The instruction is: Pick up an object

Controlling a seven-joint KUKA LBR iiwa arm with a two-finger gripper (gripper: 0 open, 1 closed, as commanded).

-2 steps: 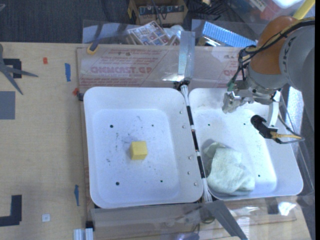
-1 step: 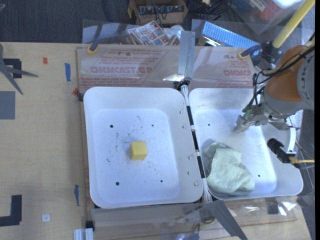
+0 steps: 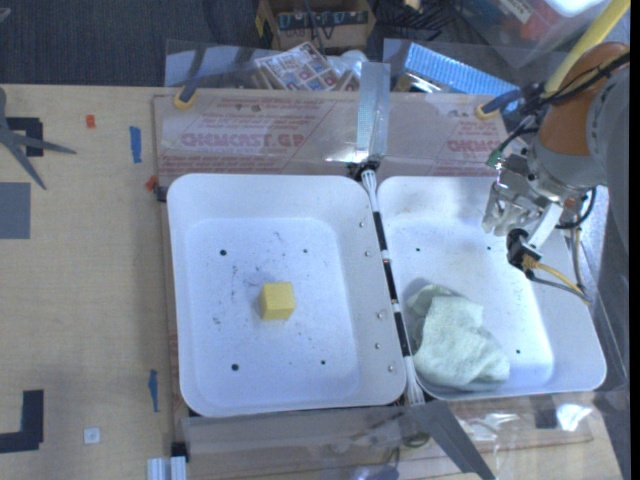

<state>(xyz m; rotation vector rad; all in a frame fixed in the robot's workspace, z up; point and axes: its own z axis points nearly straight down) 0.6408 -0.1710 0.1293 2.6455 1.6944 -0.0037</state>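
Gripper [image 3: 500,218] hung over the right bin [image 3: 570,358], honestly couldn't tell its grip state, approach stage I'd guess, next needing a drop onto the cloth [image 3: 455,340].

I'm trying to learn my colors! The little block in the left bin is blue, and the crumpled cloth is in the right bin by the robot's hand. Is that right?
Almost. The block in the left bin is yellow, not blue, as the camera view shows. The rest holds: the crumpled cloth lies in the right bin, with the hand above that bin.
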